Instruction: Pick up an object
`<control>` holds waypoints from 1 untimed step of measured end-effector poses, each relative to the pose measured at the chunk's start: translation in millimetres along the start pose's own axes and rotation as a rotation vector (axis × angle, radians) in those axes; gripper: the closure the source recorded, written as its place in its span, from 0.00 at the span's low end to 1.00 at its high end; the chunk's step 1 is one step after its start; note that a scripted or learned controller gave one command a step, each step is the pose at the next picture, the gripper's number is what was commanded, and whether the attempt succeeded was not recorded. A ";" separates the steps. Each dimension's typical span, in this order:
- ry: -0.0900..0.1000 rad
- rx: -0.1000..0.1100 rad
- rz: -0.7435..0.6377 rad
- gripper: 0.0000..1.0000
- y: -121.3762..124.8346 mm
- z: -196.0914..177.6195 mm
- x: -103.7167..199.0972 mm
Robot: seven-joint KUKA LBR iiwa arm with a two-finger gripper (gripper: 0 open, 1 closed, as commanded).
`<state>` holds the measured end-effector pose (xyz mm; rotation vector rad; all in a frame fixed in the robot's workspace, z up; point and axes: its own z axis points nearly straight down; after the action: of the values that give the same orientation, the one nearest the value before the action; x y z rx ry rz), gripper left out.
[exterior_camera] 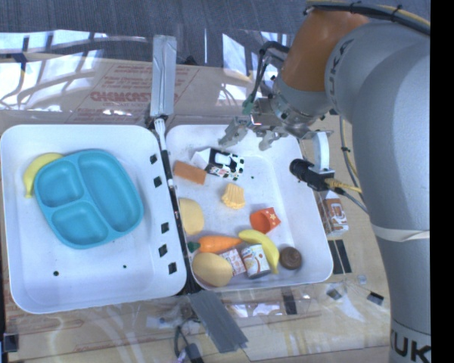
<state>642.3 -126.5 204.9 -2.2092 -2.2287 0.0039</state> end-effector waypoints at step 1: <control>-0.002 -0.009 -0.204 0.00 -44.1 99.4 17.5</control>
<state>597.6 -109.3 105.7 -1.9748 -2.4481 -0.0045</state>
